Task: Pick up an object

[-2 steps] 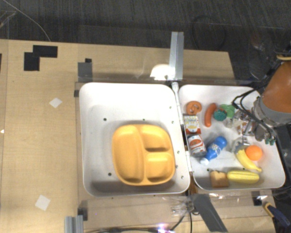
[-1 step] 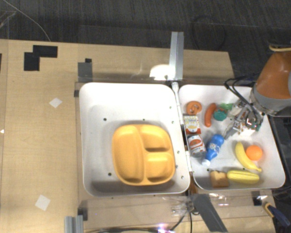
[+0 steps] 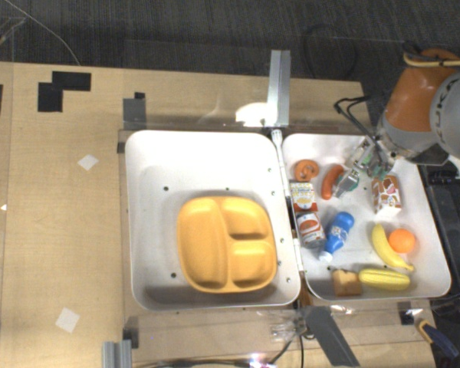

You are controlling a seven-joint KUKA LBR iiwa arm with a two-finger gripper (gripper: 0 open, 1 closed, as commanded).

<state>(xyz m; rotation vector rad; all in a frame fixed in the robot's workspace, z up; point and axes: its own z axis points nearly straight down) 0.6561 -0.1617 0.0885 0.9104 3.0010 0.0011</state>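
A: Left bin [image 3: 146, 205]?
B: Divided tray [image 3: 226, 242], toward the near edge.
A: Right bin [image 3: 437, 278]?
B: Doughnut [image 3: 305, 169] far left, bottle [image 3: 336, 232] centre, two bananas [image 3: 386, 261] near right, carton [image 3: 386, 192] behind them.

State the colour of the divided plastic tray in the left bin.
Yellow divided plastic tray, seen in the camera view.
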